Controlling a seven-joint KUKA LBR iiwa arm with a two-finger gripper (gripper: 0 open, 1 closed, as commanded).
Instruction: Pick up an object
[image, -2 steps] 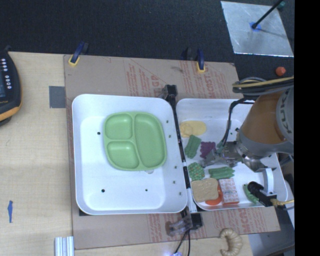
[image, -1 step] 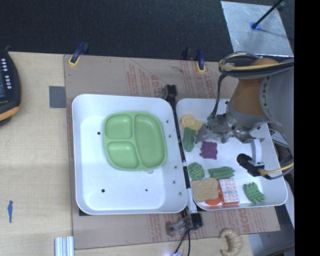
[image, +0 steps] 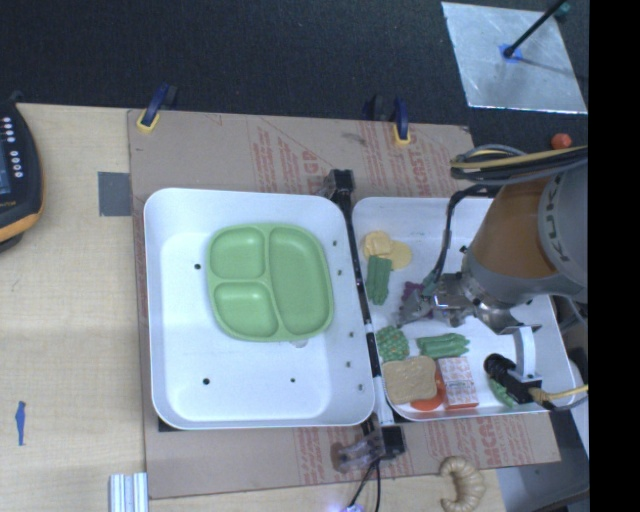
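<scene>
Toy food pieces (image: 378, 278) all lie in the right bin (image: 420, 208), none of them raised off its floor, and the pincer (image: 437, 297) hangs low over the middle of that bin; I cannot tell whether it is apart or together, and nothing shows gripped in it

From the left: a black and orange handset (image: 14, 170) sits at the edge of the tabletop (image: 70, 320), with a grey patch of tape (image: 113, 193) near it. A brown cardboard sheet (image: 250, 150) lies under both bins, held at its far edge by a yellow clamp (image: 152, 108) and a blue clamp (image: 400, 118). The left bin (image: 180, 330) holds a green divided plate (image: 270, 282), lying flat and a little askew.

In the right bin a yellow piece (image: 383, 247) lies at the far left, touching a green pickle (image: 378, 280) just below it. A small purple piece (image: 411, 295) sits just beside the pincer, on its left. Nearer the camera lie a green waffle-textured piece (image: 392, 344) and a green pod (image: 443, 345), then a toast slice (image: 411, 379) overlapping a red piece (image: 428, 403), with a red and white box (image: 459, 382) touching the toast. The orange-banded arm (image: 510, 235) covers the bin's right side
</scene>
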